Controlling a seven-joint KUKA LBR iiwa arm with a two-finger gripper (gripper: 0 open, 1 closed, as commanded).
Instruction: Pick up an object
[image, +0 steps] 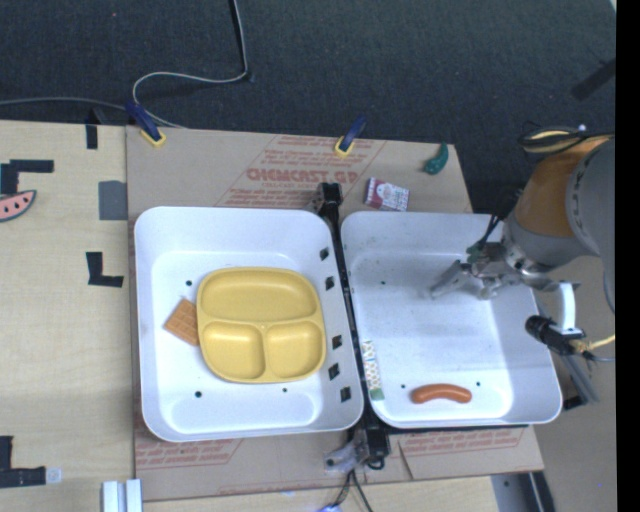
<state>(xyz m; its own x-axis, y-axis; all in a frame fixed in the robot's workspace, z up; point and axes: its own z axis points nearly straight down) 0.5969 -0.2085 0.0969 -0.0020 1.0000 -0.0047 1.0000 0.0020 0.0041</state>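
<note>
A yellow divided plate (262, 323) lies in the left bin (160, 250), with a tan cracker-like piece (182, 321) tucked under its left edge. An orange-red hot dog (441, 394) lies near the front of the right bin (400, 240). My gripper (447, 283) hangs over the right bin's back right part, its grey fingers pointing left and down toward the bin floor. Nothing shows between the fingers. The hot dog is well in front of the gripper.
The arm's grey and orange body (560, 205) covers the right bin's far right rim. A small red-and-white packet (385, 194) and a teal clip (436, 159) lie on the cardboard behind the bins. Yellow clamps (350, 140) hold the cardboard's back edge.
</note>
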